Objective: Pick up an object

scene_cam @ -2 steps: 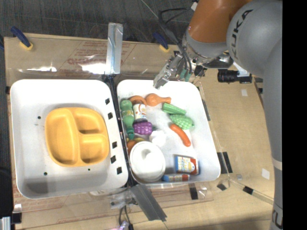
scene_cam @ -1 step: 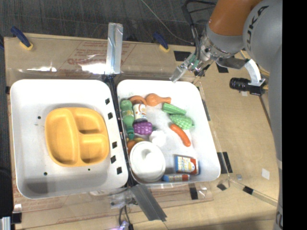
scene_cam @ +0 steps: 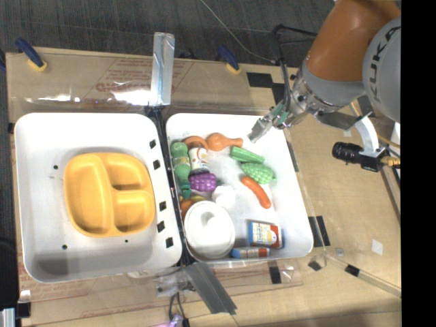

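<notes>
Camera view: two shallow white bins are seen side by side on the counter (scene_cam: 354, 216). In the left bin (scene_cam: 34, 182), a yellow divided tray (scene_cam: 109, 193) is set near the centre, with bare white floor around it.

In the right bin (scene_cam: 296, 203), a crowd of small objects is gathered. Along the nine o'clock side a green bottle (scene_cam: 180, 162) is laid, with a purple grape cluster (scene_cam: 202, 181) just beside it. At six o'clock a round white container (scene_cam: 209, 229) is placed, touching the bin's near wall. At twelve o'clock an orange gourd-shaped piece (scene_cam: 221, 142) is found. Toward three o'clock from the grapes, a green vegetable piece (scene_cam: 246, 155) and a second, knobbly green piece (scene_cam: 259, 172) are set, with an orange carrot (scene_cam: 256, 191) just below them. At five o'clock a small carton with a blue and red label (scene_cam: 263, 234) is laid flat.

The gripper (scene_cam: 261, 129) is seen at the bin's one o'clock corner, above the rim and near the green vegetable piece, slanted down from the grey arm (scene_cam: 340, 53) at the upper right. Nothing is seen held between the fingers; whether they are spread wide or narrow cannot be told from this angle.
</notes>
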Tool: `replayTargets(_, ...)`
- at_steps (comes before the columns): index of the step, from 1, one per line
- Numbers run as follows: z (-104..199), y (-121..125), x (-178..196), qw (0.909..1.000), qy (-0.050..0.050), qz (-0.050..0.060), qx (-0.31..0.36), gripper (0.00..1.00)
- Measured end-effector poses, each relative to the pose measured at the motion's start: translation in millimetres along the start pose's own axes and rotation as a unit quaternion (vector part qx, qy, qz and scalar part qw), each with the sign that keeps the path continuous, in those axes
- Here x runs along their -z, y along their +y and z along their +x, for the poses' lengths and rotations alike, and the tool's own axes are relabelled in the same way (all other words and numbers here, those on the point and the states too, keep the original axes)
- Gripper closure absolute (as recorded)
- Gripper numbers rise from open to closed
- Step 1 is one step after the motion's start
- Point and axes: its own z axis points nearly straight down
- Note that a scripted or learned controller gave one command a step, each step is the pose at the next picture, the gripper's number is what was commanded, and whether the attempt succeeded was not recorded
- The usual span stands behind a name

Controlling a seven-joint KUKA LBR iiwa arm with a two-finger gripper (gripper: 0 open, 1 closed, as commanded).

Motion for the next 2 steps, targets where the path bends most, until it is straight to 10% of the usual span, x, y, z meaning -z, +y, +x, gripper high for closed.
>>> replayTargets(1, 74, -13, -32, 1.0, 0.001, 0.001, 0.0, 1.0)
replayTargets(2, 16, -112, -203, 0.9999, 0.003, 0.004, 0.01, 1.0)
